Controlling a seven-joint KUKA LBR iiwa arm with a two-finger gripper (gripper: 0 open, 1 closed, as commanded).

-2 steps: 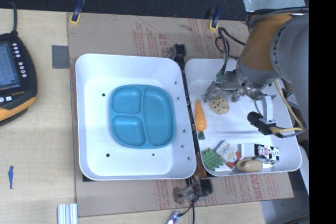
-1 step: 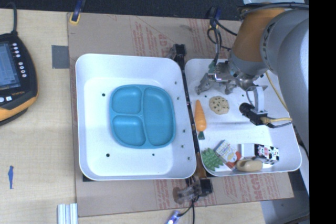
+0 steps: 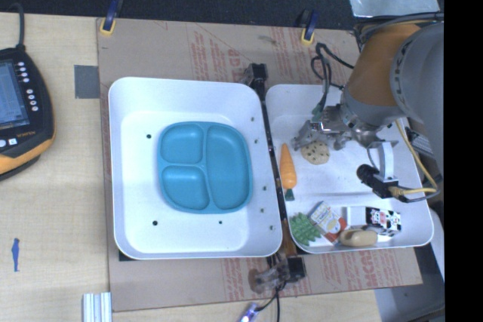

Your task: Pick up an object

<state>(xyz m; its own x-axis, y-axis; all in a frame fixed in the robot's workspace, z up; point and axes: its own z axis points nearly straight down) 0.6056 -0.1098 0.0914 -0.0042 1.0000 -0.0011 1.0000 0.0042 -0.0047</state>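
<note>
Over the right bin [image 3: 419, 237], the gripper [image 3: 315, 133] hangs just above a round speckled cookie [image 3: 317, 154] — can't tell its state. Tapered orange carrot [image 3: 287, 166] lies nr the divider; left bin [image 3: 136, 230] (smooth white) holds a blue sectioned plate [image 3: 204, 166].

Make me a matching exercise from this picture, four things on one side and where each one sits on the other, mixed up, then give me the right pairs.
Things:
1. blue plate
2. carrot
3. cookie
4. handheld controller

Places:
A. on the bench, left of both bins
B. in the right bin, along its left wall
C. in the middle of the left bin
D. in the right bin, just below the gripper

Right pairs: 1-C, 2-B, 3-D, 4-A
</note>
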